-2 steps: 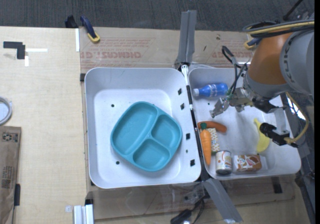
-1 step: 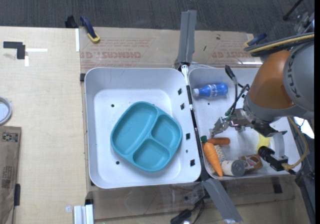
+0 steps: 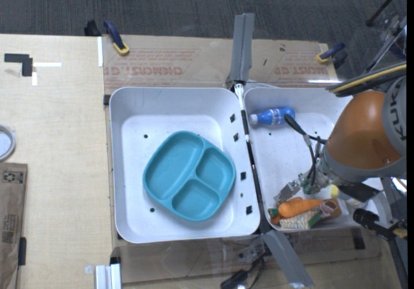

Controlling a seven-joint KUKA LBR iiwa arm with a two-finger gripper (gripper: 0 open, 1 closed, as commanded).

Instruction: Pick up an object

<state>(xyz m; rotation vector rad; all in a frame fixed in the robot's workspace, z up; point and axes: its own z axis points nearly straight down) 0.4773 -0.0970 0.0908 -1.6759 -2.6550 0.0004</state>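
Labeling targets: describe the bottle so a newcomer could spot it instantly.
Of the two white bins, take the right bin, where the arm reaches in. The bottle lies on its side by the far-left corner, apart from the pile at the near edge. It alone is blue with a white cap; the carrot is orange.
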